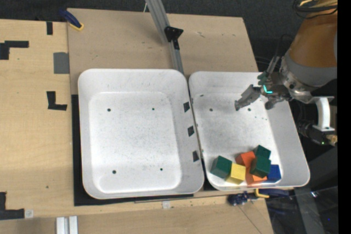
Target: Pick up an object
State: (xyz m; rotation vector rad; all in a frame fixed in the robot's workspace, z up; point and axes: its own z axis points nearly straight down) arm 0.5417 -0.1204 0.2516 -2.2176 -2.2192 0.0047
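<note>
Several small blocks lie huddled in the near right corner of the right bin (219, 90): a green cube (221, 166), a yellow one (237, 172), an orange one (245, 159), a dark green one (262, 158) and a blue one (275, 172). My gripper (255, 105) hangs over the far right part of that bin, well behind the blocks. It is open, one finger (245, 99) slanting left and the other near the bin's right wall, with bare bin floor showing between them.
The left bin (131, 76) stands alongside, its rim touching the right bin's. A grey metal pole (156, 0) slants down to the bins' far junction. Blue-and-yellow clamps sit at the bench's far left (72, 18) and below the right bin (245, 198).
</note>
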